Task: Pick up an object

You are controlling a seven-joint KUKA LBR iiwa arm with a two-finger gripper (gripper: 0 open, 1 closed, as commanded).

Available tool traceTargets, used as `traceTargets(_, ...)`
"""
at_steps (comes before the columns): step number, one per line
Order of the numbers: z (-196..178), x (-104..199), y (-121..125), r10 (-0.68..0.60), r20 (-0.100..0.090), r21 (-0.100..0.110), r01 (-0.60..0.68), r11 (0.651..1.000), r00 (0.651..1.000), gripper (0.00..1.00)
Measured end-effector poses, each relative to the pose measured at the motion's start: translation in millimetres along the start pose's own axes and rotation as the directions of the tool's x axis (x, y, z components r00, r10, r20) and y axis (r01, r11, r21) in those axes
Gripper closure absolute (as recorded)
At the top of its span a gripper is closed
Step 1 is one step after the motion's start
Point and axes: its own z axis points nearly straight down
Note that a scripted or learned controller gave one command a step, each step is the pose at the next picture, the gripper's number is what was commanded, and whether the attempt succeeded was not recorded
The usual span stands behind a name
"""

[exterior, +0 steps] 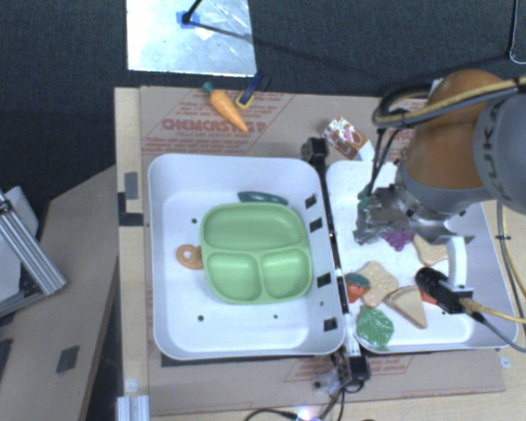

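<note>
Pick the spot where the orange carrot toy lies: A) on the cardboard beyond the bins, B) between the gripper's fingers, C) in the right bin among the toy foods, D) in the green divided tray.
A: the carrot rests on the cardboard sheet beyond the far rim of the left bin, outside both bins.

Right bin (346, 175) front crowded w/ toys; left bin's (171, 261) edges free.

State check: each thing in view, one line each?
hand: low in right bin, over the purple toy; grip unclear
green tray: upright in left bin, nothing in it
orange ring: flat beside the tray
toy carrot: lying outside the bins
green leaf: flat in right bin
</note>
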Motion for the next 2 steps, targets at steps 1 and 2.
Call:
traceTargets(1, 5.7, -0.1, 7.2, 0.001, 0.001, -0.001, -0.001, 1.000, 1.000, 1.00)
traceTargets(2, 5.4, -2.8, 8.3, 0.004, 0.001, -0.001, -0.004, 1.000, 1.000, 1.00)
